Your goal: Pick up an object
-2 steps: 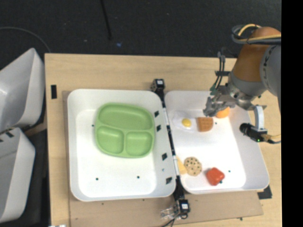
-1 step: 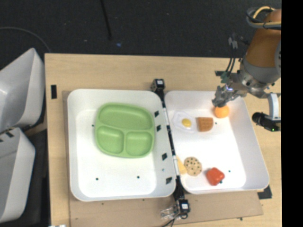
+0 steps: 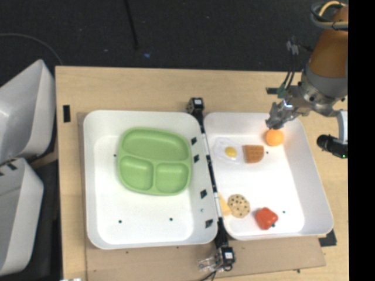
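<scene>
The right bin (image 3: 310, 174) holds several toy foods: an orange ball (image 3: 273, 137) near its far edge, a brown bread piece (image 3: 253, 153), a fried egg (image 3: 229, 151), a cookie (image 3: 238, 205) and a red pepper (image 3: 266, 217). My gripper (image 3: 278, 120) hangs over the far right part of this bin, just above and behind the orange ball. Nothing shows between its fingers.
The left bin (image 3: 99, 215) carries a green divided plate (image 3: 154, 160). Black clips (image 3: 195, 105) sit along the seam between the bins. White objects (image 3: 23, 116) stand off the bench at the left. The arm (image 3: 328, 57) enters from the upper right.
</scene>
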Controlling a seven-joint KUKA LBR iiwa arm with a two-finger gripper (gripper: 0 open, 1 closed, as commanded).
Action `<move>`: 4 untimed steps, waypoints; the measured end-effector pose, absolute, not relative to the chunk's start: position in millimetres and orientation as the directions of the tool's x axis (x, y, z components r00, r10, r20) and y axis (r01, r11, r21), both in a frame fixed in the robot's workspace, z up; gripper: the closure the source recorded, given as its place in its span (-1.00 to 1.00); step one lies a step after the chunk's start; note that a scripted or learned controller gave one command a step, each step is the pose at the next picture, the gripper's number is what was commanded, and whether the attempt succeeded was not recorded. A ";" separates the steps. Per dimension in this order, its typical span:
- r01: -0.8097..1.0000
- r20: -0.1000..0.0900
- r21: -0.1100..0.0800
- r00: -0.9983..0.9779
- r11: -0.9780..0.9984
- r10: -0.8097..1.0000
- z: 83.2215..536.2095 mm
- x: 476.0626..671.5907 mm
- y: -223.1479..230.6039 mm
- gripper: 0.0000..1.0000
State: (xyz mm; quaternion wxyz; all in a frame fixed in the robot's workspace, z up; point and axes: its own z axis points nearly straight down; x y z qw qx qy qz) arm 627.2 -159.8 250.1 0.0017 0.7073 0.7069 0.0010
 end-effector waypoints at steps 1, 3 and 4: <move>1.000 0.000 0.001 -0.005 0.005 1.000 255.9 605.1 -109.3 1.00; 1.000 0.001 0.000 -0.007 0.007 1.000 249.3 581.3 -6.5 1.00; 1.000 0.002 0.000 -0.008 0.008 1.000 257.8 570.1 43.1 1.00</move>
